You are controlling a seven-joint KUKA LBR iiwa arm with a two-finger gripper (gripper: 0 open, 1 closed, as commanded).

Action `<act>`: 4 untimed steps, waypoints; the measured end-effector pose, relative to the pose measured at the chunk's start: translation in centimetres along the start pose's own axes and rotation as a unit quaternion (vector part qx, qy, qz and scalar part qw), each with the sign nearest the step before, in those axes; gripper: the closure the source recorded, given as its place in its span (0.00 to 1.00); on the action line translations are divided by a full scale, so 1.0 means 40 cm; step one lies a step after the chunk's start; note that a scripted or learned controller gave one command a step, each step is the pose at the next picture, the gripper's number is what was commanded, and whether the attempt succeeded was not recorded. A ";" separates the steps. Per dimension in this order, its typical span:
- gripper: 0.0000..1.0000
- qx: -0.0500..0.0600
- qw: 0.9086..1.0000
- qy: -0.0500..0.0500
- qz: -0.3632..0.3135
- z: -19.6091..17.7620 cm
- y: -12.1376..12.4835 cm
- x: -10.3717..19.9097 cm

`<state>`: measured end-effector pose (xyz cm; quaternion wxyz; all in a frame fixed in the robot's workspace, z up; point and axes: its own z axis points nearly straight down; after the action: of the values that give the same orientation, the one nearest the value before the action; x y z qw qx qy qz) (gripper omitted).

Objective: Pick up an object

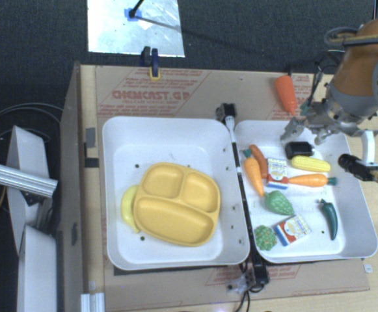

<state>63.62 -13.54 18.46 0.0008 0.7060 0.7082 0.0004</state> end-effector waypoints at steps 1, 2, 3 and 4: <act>0.00 -0.006 1.000 -0.001 -0.001 0.238 0.005 0.124; 0.00 -0.008 1.000 -0.002 0.000 0.236 -0.024 0.125; 0.00 -0.001 1.000 0.000 -0.001 0.249 0.018 0.121; 1.00 -0.002 1.000 0.000 -0.002 0.222 0.020 0.122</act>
<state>64.43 -8.67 9.59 0.0019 0.7047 0.7095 0.0018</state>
